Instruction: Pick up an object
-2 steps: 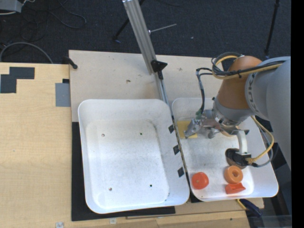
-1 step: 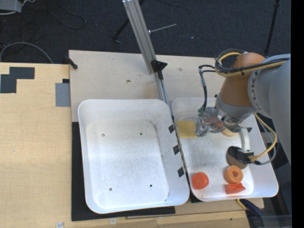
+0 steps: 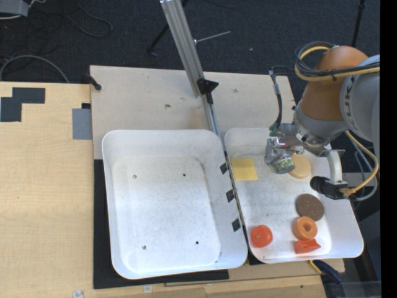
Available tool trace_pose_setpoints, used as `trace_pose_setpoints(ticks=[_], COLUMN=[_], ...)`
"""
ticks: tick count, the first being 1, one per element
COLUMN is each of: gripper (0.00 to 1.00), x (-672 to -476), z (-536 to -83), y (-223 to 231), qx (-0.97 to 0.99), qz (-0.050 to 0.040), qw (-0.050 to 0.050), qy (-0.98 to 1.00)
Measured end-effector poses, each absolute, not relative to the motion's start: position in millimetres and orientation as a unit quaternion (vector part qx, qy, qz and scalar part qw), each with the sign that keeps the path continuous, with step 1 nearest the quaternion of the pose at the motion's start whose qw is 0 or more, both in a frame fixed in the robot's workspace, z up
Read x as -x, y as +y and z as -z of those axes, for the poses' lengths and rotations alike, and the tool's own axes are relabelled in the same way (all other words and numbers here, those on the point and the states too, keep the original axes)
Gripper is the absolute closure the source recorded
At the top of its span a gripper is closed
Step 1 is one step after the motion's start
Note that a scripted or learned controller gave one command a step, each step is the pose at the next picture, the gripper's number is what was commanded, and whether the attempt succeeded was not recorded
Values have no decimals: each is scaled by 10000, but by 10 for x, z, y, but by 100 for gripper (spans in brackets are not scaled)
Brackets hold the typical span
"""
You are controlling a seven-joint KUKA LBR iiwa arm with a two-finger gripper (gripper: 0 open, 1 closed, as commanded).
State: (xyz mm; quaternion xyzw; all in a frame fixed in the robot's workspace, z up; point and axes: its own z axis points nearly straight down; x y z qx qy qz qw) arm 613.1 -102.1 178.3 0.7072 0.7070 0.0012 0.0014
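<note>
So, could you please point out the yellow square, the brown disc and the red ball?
yellow square (image 3: 244, 169), camera view, centre of its top face.
brown disc (image 3: 309, 207), camera view, middle of its face.
red ball (image 3: 261, 236), camera view, its middle.

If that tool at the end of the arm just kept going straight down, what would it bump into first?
Most likely the bare white floor of the right bin, between the yellow square and the pale round piece. The tool points down there. It may graze the pale piece, which lies close beside it; depth is hard to judge.

A slanted grey aluminium rail (image 3: 186, 45) rises behind the two bins. Black cables (image 3: 37, 36) lie on dark floor beyond the pale wooden table (image 3: 43, 185).
</note>
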Motion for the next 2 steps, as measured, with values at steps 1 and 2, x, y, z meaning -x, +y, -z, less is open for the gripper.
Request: trace_pose_setpoints(ticks=[1,2], gripper=[100,100], x=[-6086,-6092], z=[-2295,-2672], y=[-1111,-1123], qx=[-7090,-7069], qz=[-6,-7], qw=[11,10], qy=[7052,7073])
